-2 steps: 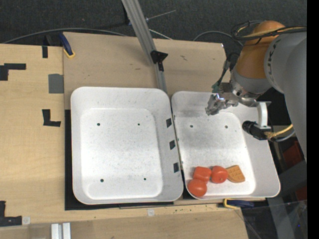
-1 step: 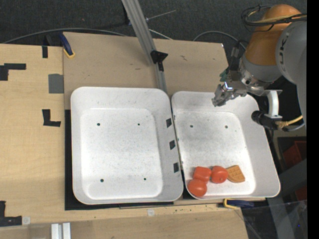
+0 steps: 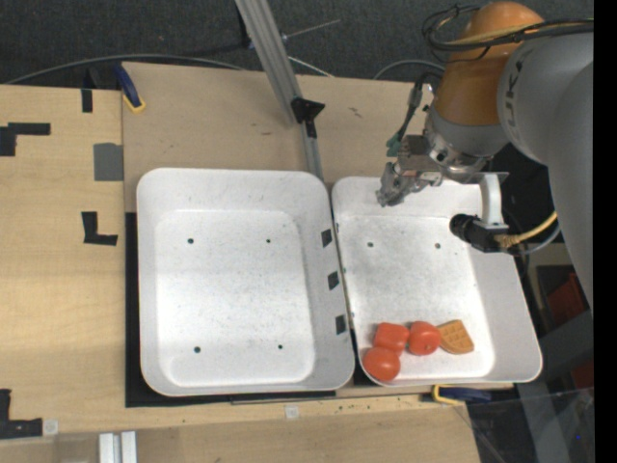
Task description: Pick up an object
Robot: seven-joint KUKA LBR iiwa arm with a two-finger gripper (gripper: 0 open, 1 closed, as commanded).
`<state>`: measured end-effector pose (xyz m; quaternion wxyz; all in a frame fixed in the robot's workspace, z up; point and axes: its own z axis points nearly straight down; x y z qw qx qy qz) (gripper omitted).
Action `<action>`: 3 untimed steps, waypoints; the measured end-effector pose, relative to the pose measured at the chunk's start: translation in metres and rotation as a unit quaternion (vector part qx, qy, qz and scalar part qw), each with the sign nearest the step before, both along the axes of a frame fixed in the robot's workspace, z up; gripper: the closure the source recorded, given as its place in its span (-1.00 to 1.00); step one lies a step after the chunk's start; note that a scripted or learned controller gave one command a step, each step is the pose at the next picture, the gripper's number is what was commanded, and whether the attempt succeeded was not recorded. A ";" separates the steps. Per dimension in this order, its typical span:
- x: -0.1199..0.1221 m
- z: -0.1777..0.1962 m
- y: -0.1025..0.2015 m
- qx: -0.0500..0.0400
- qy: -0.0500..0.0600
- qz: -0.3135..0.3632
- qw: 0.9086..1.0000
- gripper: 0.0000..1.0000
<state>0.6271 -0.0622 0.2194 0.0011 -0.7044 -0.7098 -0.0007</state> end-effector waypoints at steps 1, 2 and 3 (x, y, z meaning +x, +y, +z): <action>-0.010 -0.005 0.045 0.000 0.001 -0.001 1.000 1.00; -0.016 -0.009 0.104 0.000 0.001 0.000 1.000 1.00; -0.034 -0.003 0.162 0.000 0.001 0.000 1.000 1.00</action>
